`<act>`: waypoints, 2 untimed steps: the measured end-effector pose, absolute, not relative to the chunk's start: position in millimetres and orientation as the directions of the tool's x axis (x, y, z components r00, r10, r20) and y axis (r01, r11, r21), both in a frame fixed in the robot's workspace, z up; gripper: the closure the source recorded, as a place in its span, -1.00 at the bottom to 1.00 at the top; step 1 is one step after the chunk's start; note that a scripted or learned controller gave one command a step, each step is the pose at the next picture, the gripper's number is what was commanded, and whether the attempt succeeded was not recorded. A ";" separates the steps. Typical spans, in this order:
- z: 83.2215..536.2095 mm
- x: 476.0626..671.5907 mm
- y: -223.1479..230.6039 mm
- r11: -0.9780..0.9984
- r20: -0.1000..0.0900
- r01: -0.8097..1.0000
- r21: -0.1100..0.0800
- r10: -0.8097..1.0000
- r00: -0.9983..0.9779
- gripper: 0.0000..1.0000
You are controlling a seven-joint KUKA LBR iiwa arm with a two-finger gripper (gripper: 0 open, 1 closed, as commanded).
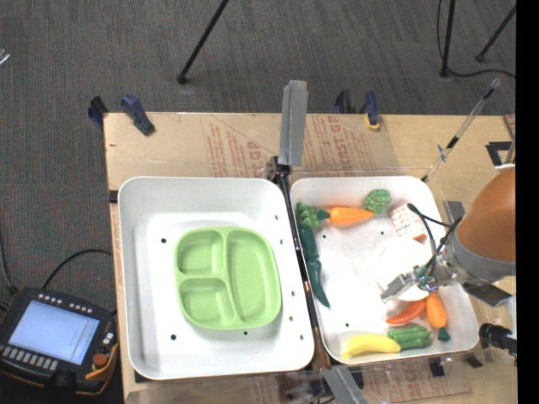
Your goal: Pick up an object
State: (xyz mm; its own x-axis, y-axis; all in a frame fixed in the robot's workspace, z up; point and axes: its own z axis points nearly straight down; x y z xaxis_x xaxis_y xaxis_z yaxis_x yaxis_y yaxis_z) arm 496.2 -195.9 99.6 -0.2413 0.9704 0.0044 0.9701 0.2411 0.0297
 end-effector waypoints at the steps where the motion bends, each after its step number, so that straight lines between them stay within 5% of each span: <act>1: 87.0 566.9 -208.6 0.192 0.003 0.981 0.000 0.981 -0.192 -1.00; 2: 86.4 497.9 -210.5 0.116 0.006 0.993 -0.005 0.993 -0.116 -1.00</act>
